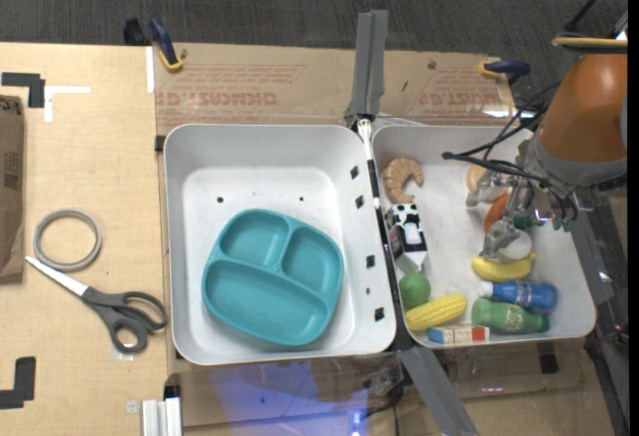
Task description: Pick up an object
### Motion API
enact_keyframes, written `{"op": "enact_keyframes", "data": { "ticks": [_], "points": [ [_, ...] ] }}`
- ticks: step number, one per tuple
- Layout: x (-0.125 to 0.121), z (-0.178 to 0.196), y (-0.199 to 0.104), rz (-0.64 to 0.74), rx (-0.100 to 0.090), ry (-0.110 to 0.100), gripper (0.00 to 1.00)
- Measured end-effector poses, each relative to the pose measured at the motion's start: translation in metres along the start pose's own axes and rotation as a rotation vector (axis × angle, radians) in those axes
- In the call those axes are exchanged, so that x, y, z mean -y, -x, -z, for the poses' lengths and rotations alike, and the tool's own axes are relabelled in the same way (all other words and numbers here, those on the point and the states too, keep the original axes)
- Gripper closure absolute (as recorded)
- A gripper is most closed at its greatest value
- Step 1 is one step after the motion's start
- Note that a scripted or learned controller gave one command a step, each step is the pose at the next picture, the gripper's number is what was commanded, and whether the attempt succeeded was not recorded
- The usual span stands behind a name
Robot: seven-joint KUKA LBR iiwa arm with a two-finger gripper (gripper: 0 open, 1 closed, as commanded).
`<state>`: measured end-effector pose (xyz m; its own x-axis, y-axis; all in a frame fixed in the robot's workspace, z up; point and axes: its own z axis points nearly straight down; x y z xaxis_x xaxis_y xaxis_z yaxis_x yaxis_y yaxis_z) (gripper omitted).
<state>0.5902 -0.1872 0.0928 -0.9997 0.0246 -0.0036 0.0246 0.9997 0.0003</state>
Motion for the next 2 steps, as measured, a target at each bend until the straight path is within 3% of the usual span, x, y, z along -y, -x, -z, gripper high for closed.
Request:
{"op": "enact_keyframes", "data": {
  "ticks": [1,2],
  "points": [
    [-0.0005,0.0105,0.0018,0.003,0.006,-0.002,1.0],
    [-0.0007,0.0104,0.0018,0.003,0.005,-0.002,0.0]
  ]
}}
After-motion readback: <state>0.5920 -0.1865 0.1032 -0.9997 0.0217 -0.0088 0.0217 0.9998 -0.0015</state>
